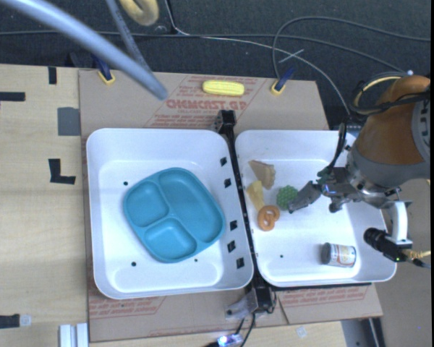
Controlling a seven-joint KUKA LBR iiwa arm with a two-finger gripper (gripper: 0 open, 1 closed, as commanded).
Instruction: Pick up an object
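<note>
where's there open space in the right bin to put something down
In the right bin, the bare floor lies along the near wall, between the pretzel and the can, and at the far wall right of the tan piece. It is crowded by the divider, around the broccoli and gripper.

Even, bright overhead light, soft shadows only. White bins point(101, 194) slightly blown out, mild glare on the blue tray point(173, 212). Grey pole point(72, 27) top left blurred, out of focus. Low res overall, small items soft. Background dark.
</note>
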